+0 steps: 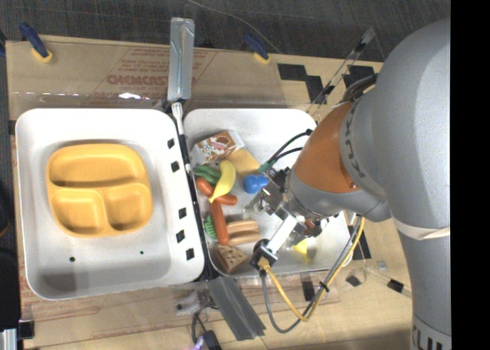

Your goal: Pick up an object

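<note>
In the right bin (264, 120), gripper (269, 197) near banana (223, 180), grip impossible to tell, banana slanting lengthwise by left wall, open floor at far edge.

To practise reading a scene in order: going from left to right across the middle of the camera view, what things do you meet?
yellow divided tray → banana → blue toy → orange band on the arm

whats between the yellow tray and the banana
Camera view: bare floor of the left bin, the bins' adjoining rims, then an orange-and-green toy beside the banana.
</note>
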`<state>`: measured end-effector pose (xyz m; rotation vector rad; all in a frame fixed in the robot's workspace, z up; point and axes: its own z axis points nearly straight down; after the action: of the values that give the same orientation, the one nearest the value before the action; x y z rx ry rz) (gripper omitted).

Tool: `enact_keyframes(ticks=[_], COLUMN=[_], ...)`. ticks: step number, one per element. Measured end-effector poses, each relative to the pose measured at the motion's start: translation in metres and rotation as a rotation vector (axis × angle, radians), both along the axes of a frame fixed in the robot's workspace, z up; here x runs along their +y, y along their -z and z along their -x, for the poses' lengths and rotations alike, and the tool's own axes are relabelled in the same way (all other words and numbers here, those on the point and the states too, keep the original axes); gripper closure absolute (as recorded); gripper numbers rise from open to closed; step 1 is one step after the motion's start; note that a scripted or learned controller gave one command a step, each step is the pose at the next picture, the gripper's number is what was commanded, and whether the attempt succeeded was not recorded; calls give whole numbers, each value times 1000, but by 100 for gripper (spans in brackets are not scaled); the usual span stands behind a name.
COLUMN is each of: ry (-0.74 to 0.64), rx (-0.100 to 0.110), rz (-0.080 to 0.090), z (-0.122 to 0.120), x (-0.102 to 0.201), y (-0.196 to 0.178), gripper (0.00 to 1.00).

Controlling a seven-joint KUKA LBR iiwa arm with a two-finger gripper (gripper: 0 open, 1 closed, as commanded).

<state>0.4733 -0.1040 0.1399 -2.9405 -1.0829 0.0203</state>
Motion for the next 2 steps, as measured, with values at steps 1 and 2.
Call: enact_keyframes(ticks=[1, 2], ry=[196, 188], rx=[-9, -3], rz=[3, 2], z=[-97, -96], x=[8, 9], y=[11, 3], gripper=[0, 100])
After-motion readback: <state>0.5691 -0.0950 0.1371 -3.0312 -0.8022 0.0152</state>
